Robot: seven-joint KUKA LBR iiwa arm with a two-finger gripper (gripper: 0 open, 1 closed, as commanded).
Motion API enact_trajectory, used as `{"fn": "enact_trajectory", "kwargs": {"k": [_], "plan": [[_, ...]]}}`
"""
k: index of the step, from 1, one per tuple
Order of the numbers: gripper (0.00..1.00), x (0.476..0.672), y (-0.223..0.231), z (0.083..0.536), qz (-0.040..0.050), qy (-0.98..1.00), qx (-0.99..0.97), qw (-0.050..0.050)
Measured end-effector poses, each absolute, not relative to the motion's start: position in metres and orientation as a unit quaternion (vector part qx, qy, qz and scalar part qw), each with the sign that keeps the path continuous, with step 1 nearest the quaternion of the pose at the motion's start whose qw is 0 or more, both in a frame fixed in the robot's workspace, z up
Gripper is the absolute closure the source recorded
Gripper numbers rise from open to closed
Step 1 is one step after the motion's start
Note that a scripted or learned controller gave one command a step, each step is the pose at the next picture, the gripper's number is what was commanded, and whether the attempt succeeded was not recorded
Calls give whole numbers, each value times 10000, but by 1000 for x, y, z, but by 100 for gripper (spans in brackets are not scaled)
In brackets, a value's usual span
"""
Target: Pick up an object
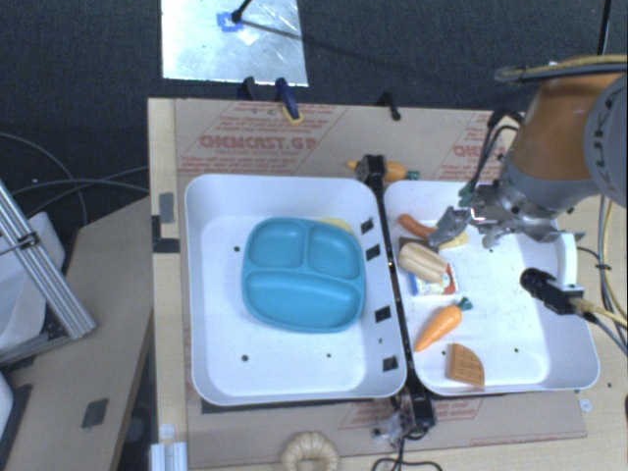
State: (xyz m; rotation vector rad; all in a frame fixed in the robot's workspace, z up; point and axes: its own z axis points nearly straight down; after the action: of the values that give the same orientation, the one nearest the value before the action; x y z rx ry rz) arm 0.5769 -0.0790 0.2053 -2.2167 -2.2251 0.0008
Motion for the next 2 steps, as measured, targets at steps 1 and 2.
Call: {"fn": "enact_trajectory", "kwargs": {"k": [1,2], "plan": [[0,579,-83,163,2,-7076,-7066,2],[0,575,-92,107,7,-7074,-7068,10]]}}
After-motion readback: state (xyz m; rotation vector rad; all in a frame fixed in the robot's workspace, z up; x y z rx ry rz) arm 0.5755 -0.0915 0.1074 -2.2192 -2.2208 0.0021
